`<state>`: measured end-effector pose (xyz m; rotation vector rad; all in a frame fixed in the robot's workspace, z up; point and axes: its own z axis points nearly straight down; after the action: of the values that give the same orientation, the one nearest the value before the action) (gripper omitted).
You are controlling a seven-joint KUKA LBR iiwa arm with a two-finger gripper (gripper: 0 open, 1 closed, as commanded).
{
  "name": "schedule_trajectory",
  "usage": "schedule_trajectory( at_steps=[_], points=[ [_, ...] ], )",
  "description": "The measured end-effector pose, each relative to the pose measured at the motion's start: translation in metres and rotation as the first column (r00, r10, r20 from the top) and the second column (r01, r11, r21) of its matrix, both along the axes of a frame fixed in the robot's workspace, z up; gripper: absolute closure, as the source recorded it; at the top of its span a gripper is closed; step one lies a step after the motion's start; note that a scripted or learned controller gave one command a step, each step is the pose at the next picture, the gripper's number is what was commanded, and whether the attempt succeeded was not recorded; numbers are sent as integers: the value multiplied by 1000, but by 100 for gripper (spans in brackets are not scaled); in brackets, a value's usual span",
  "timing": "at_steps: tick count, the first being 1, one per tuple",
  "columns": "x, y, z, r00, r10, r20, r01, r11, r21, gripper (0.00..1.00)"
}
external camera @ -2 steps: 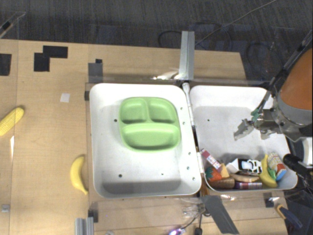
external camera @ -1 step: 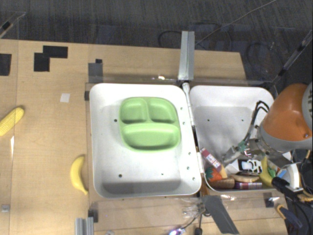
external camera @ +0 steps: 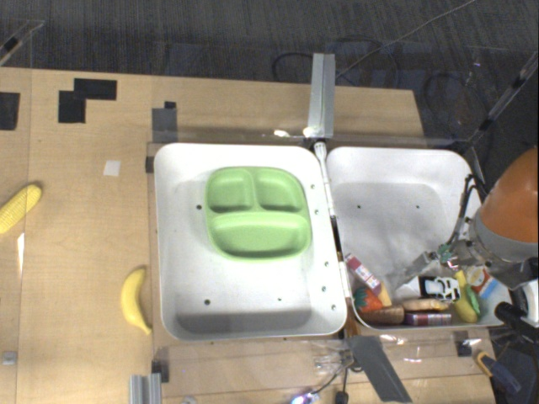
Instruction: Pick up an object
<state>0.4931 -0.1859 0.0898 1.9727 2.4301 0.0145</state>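
A heap of small objects lies in the front right corner of the right bin [external camera: 396, 192]. Among them are a red and white packet [external camera: 363, 273], a brown lump [external camera: 383, 315], a dark red tube [external camera: 426, 318], a black and white item [external camera: 440, 288] and a yellow-green fruit shape [external camera: 466, 307]. My gripper [external camera: 434, 260] hangs low over this heap, just above the black and white item, reaching in from the right under the orange band [external camera: 512, 202]. The wrist hides some of the heap's right side.
The left bin [external camera: 181, 225] holds a green divided plate [external camera: 255, 210]. On the bench to the left lie a yellow banana [external camera: 134, 300] and a corn cob [external camera: 18, 209]. A metal post [external camera: 322, 95] stands behind the bins' shared wall.
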Motion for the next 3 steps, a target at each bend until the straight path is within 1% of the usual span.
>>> schedule_trajectory(
  at_steps=[1,2,3],
  points=[
    [5,33,16,972,236,-12,-236,972,-1,0],
    [5,33,15,972,235,-12,-235,972,-1,0],
    [72,74,0,995,-98,2,98,995,1,0]
  ],
)
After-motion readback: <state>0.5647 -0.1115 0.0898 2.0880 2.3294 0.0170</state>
